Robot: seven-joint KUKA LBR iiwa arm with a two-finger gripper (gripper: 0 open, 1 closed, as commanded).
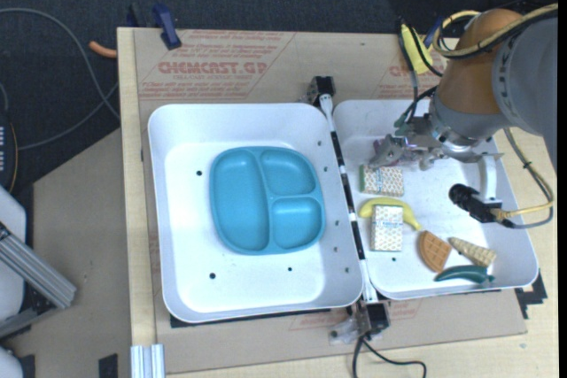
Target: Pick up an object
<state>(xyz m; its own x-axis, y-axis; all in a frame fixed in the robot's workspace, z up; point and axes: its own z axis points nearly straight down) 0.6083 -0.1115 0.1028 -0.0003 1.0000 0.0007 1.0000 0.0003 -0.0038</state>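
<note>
Camera view from above: we see the robot's hand (pixel 400 148) low in the right white bin (pixel 523 257), but we cannot tell its grip. Just below it lies a small patterned square packet (pixel 383 181), near a yellow banana (pixel 386 209).

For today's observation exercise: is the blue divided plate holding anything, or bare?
Bare. The blue plate lies flat in the left bin, its three compartments showing plain blue.

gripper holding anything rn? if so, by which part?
Cannot tell. The gripper sits low over the right bin, above a patterned packet; no object is visibly gripped.
</note>
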